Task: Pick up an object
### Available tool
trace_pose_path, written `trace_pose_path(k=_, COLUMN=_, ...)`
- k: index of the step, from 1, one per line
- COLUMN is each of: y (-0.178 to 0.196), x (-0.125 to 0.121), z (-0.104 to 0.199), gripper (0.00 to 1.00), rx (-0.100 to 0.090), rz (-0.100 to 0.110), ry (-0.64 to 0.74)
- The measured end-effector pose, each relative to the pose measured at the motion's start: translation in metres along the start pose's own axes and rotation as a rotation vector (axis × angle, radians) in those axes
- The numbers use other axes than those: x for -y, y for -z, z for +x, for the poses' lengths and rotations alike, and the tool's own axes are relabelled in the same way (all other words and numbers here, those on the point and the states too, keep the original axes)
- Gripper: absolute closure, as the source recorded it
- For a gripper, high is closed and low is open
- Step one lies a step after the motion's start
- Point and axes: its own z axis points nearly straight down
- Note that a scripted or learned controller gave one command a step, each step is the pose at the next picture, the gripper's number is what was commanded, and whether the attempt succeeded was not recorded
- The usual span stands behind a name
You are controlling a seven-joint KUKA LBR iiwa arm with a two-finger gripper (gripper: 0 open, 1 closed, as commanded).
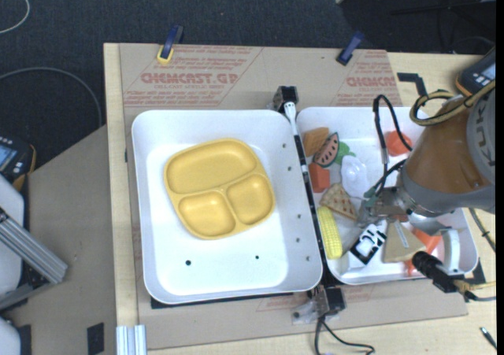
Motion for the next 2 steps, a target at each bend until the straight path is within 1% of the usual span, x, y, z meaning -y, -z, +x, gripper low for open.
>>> trace_pose_path(k=1, y=0.045, x=0.0, z=0.006, gripper=1.0, rx=0.002, rz=-0.004, ry=0.004)
trace_pose_path(k=2, y=0.089, x=-0.006, z=0.011, gripper=1.0, rx=0.002, rz=-0.004, ry=0.004)
